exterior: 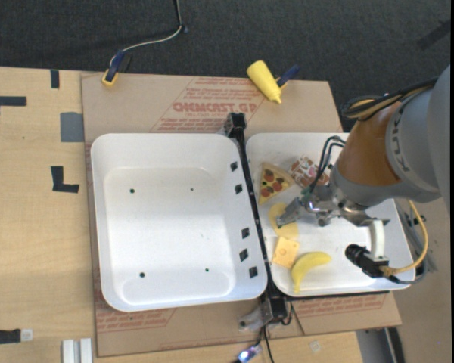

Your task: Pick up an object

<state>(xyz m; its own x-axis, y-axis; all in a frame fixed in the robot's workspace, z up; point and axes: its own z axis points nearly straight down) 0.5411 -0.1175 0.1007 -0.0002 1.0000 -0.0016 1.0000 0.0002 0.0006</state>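
Right bin [378, 282]: one banana [308, 266], one pizza slice [272, 181], one cheese wedge [286, 252].

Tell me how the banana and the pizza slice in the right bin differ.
The banana is plain yellow and curved; the pizza slice is a flat wedge with red and orange topping. The banana lies near the front edge of the right bin; the pizza slice lies farther back, close to the divider. Both are small toy foods lying loose on the bin floor, neither under the gripper.

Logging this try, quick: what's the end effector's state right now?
End effector: cannot be told; it sits low in the right bin near the cheese wedge.
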